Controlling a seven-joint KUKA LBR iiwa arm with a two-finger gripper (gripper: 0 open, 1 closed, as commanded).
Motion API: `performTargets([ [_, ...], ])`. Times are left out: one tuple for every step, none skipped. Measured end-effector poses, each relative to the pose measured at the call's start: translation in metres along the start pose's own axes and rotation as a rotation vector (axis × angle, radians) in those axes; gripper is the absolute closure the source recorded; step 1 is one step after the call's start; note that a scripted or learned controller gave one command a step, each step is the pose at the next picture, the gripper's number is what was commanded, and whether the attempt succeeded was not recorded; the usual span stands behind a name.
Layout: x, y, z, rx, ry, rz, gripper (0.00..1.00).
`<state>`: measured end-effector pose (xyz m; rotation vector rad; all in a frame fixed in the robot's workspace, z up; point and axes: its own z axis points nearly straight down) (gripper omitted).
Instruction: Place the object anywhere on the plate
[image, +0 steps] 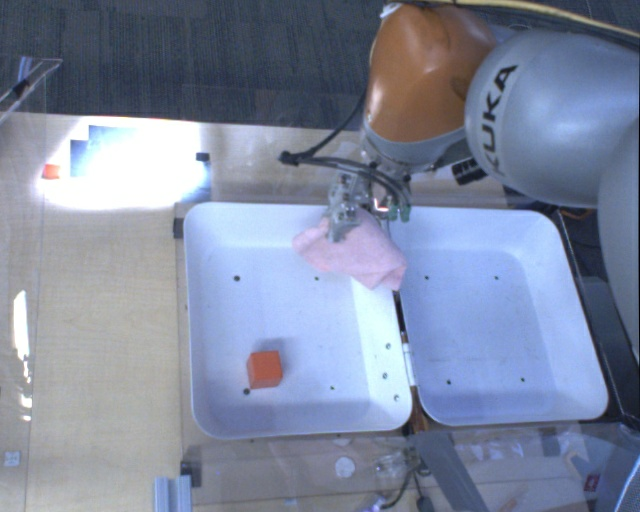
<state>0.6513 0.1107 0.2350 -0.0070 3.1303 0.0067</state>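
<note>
You had the gripper (345, 218) with its fingers clamped on the pink cloth (352, 254), hanging over the left bin's (215, 300) far right corner; placing remained, and I could make out no plate.

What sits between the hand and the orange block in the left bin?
Nothing visible stands between them. The hand is at the left bin's far right corner, over a pink cloth. The orange block sits near the front left, with bare white floor between cloth and block.
</note>
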Motion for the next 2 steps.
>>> performTargets([
  [-0.0044, 0.0519, 0.008, -0.001, -0.001, 0.001, 1.0],
  [-0.0047, 0.0517, 0.0075, -0.001, -0.001, 0.001, 0.0],
])
